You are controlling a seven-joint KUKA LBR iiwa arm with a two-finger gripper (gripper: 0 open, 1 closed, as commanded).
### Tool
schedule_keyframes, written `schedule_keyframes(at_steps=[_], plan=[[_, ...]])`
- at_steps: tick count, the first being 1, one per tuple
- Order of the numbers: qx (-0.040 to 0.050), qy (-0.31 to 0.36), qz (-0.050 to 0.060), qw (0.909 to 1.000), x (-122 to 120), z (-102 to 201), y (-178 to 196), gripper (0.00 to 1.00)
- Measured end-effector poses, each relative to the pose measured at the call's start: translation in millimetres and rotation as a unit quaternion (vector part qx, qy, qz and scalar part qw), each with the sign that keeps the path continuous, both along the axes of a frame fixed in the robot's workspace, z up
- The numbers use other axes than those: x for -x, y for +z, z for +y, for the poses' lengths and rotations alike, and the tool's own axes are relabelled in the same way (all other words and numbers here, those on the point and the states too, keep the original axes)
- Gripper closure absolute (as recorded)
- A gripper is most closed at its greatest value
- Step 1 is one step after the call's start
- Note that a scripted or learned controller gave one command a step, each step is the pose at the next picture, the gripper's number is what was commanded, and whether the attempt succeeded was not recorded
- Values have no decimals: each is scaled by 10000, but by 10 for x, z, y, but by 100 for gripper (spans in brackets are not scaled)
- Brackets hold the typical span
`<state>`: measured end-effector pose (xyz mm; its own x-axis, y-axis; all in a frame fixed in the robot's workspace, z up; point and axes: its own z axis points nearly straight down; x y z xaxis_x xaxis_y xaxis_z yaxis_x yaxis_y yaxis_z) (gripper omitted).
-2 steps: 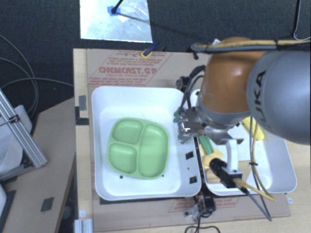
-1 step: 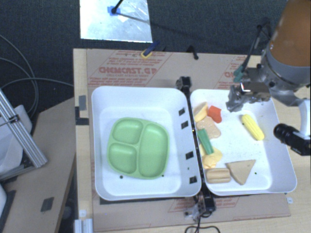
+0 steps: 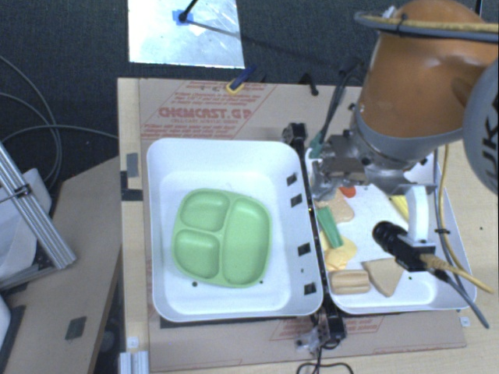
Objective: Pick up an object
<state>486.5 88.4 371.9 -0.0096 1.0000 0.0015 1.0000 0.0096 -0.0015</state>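
Observation:
The right bin holds several small toy foods. A green stick lies near its left wall, over a yellow piece. A tan loaf and a tan wedge lie at the front. A beige piece and a small red piece sit just under the arm's wrist. My gripper hangs low over the bin's back left part, above the red and beige pieces. The wrist body hides its tips.
The left bin holds a green divided plate. A yellow strip lies to the right in the right bin. A black cylinder with a cable juts over that bin. The arm's big orange band covers the back right.

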Motion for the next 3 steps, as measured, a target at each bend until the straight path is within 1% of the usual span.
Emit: schedule_keyframes(at_steps=[1, 2, 3], plan=[[14, -72, -11, 10000, -61, -778, -336, 100], [8, -39, 43, 10000, -198, -578, -1959, 100], [1, -26, -50, 10000, -10, -569, -1139, 100]])
